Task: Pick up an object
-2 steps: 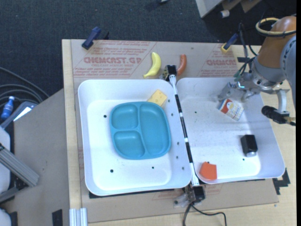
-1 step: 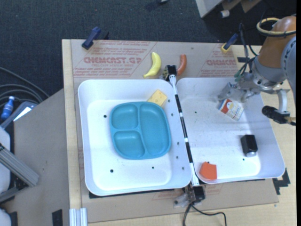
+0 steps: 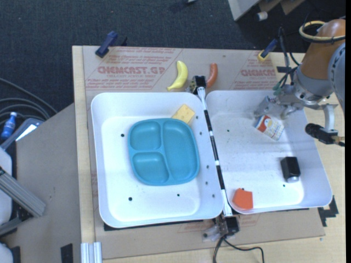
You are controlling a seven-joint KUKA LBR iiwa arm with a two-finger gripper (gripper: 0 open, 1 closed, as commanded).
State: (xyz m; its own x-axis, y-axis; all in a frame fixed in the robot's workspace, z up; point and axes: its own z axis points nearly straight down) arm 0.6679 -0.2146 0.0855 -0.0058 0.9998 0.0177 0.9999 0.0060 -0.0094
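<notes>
Two white bins sit side by side on a cardboard-covered bench. The left bin (image 3: 109, 201) carries a blue divided plate (image 3: 163, 150) near its middle, with a yellow cheese-like wedge (image 3: 184, 114) just beyond the plate's far edge, by the divider. The right bin (image 3: 312, 193) holds a small white carton with red-orange markings (image 3: 269, 126), tilted, in its far half; a black rectangular block (image 3: 290, 168) lies nearer the right wall, well apart from the carton; an orange piece (image 3: 243, 199) sits at the near left corner by the rim. Outside the bins, on the bench's far side, a banana (image 3: 179, 76) and a reddish sausage-shaped item (image 3: 211, 75) lie close together. The grey arm with orange band (image 3: 323, 53) reaches in from the right, its gripper (image 3: 272, 107) low over the far part of the right bin, right above the carton and seemingly touching its top. Fingers too small and cluttered to read: cannot tell whether they are spread or closed, or whether the carton is between them.
</notes>
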